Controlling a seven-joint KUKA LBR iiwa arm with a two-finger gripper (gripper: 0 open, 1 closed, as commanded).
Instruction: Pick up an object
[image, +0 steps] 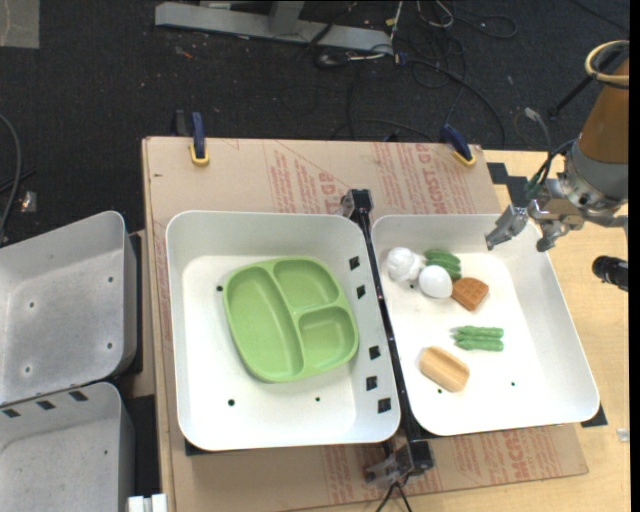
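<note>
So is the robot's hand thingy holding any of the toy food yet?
No, nothing is held. The tool hangs open over the right white plastic bin's far rim, with nothing between its fingers.

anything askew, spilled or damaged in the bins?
Nothing stands out. The green tray lies flat in the left bin, rotated relative to the bin's edges. The food pieces rest inside the right bin, none spilled. The gripper hovers at its upper right edge.

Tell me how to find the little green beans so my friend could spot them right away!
Look in the right-hand shallow white bin, where the small toy foods lie. Near its middle sits the flat bundle of green plastic beans, just above a tan bread-like piece. It is the only long, thin, ridged green thing; the other green piece is rounder and sits by the white balls.
</note>
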